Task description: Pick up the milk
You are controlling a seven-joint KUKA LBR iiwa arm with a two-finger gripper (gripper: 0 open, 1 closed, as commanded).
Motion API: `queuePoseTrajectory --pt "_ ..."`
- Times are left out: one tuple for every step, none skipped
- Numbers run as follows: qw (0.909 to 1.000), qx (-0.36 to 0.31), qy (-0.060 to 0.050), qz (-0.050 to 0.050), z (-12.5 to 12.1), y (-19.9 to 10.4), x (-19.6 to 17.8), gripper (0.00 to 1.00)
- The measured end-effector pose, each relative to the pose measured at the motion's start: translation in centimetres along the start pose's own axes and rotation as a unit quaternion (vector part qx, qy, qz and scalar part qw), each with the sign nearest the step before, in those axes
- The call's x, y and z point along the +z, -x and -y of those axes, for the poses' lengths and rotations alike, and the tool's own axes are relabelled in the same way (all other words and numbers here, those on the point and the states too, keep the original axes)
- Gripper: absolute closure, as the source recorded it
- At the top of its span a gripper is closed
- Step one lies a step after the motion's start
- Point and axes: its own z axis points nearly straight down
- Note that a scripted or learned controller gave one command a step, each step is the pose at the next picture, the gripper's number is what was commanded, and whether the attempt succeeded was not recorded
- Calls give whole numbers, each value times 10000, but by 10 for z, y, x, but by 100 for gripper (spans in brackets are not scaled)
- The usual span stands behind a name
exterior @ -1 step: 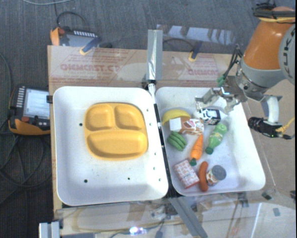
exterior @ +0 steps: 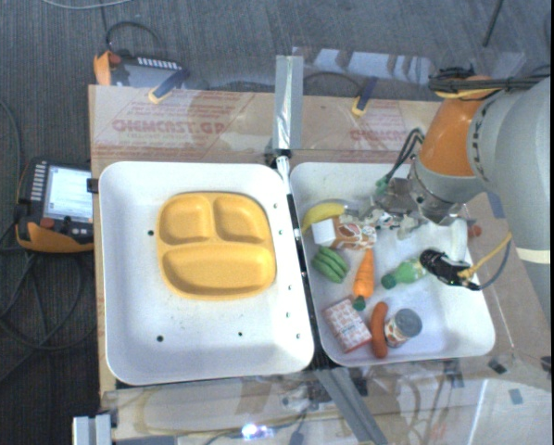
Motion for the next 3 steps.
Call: queuePoseTrajectory --pt "9995 -290 -154 9 -37 -5 9 0" --pt "9993 -324 -212 1 -35 -8 6 100" --pt "9994 -314 -174 27 -36 -5 6 0"
